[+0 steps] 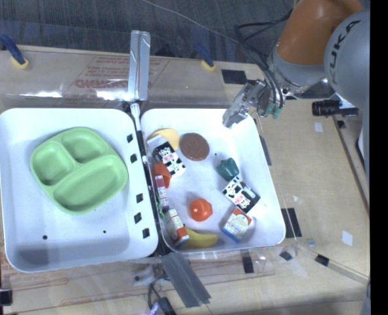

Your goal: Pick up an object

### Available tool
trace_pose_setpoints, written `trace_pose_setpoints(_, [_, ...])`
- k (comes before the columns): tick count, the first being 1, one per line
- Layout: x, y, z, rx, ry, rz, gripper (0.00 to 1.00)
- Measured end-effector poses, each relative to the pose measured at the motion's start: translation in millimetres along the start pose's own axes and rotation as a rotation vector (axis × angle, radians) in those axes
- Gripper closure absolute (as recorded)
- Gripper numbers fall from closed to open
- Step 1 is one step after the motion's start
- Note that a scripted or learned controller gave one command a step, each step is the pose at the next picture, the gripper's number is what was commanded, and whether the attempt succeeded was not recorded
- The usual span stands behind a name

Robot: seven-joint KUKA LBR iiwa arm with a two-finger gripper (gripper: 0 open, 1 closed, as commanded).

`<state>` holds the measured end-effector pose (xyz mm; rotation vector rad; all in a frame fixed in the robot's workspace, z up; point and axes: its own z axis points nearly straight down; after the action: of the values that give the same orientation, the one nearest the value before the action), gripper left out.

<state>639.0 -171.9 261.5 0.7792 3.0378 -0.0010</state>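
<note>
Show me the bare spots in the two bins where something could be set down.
Left bin: bare floor in front of and right of the green divided plate. Right bin: a bare patch between the brown disc and the orange ball. Its left wall and front are crowded.

Smooth white plastic for both bins, left bin [23,241] and right bin [272,225]. Matt pale-green plastic for the divided plate [79,169]. Glossy orange for the tomato [201,209] at 6 o'clock. Dull bare metal on the hand [246,107]. Pale wood-like, matt table [325,195].
</note>
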Motion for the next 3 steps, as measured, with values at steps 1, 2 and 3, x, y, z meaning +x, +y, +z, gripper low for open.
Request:
trace_pose_setpoints(1, [42,72,53,0.002,0.008,0.183,1.00])
trace_pose_setpoints(2, [61,133,39,0.003,0.005,0.406,1.00])
trace_pose_setpoints(3, [59,8,131,0.006,0.010,0.175,1.00])
